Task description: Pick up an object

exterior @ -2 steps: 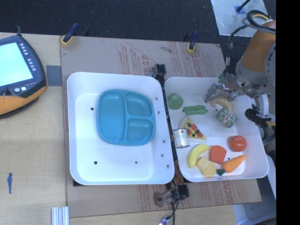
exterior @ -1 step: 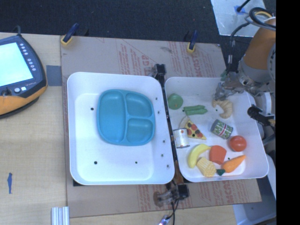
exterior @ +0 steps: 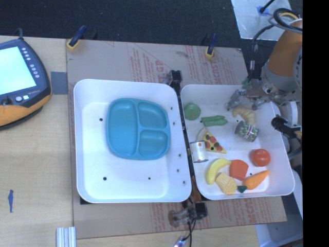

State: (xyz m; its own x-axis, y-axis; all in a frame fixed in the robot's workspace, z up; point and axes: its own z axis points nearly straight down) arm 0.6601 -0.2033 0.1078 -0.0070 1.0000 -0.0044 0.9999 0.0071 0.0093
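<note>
My gripper hangs over the far right part of the right bin, open, its fingers spread just above a tan croissant; nothing is held between them. Just in front of the croissant lies a small can. The bin also holds a green ball, a green pea pod, a pizza slice, a tomato, a banana, a red-orange block, a corn cob and a carrot.
The left bin carries a blue divided plate. A small white cylinder lies by the divider between the bins. A tablet in an orange case sits at the far left. Clamps hold the board's back edge.
</note>
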